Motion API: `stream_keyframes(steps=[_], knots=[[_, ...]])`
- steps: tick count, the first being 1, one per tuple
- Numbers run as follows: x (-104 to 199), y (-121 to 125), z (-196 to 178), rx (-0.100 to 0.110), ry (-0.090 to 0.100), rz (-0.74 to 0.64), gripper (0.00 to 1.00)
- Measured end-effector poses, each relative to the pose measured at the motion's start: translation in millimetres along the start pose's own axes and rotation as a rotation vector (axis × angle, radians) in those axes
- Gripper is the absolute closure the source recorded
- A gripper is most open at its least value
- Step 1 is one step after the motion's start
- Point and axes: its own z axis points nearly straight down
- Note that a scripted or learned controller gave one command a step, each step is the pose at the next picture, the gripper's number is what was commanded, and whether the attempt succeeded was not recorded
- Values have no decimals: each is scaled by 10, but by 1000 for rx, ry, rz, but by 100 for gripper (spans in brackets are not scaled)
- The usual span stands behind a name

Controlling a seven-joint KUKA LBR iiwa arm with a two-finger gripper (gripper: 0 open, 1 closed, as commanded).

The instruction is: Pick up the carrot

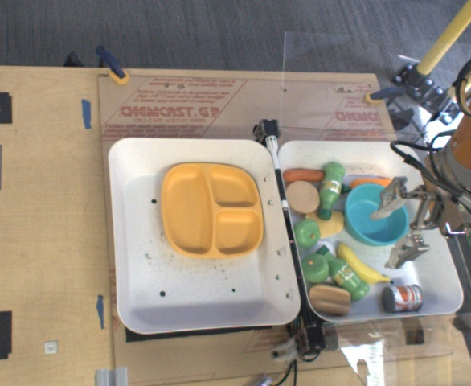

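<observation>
Bread slice [329, 298] and can [402, 297] up front in the right bin [448, 296], carrot [304, 175] way at the back edge — beside the green bottle [330, 188], gripper [403, 227] spread open over the blue bowl [374, 219], holding nothing

A robot lab: 2 white bins [131, 240] clamped on a cardboard-covered bench [43, 215].

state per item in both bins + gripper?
yellow plate: flat in left bin, compartments bare
carrot: lying at right bin's far edge, untouched
blue bowl: upright in right bin
banana: lying flat
can: on its side, near corner
green bottle: lying down
gripper: open, over blue bowl's right side, holding nothing
</observation>
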Motion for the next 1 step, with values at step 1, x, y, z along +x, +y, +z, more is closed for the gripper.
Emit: stream_keyframes(steps=[1], knots=[[-751, -246, -76, 1, -4, 120, 0]])
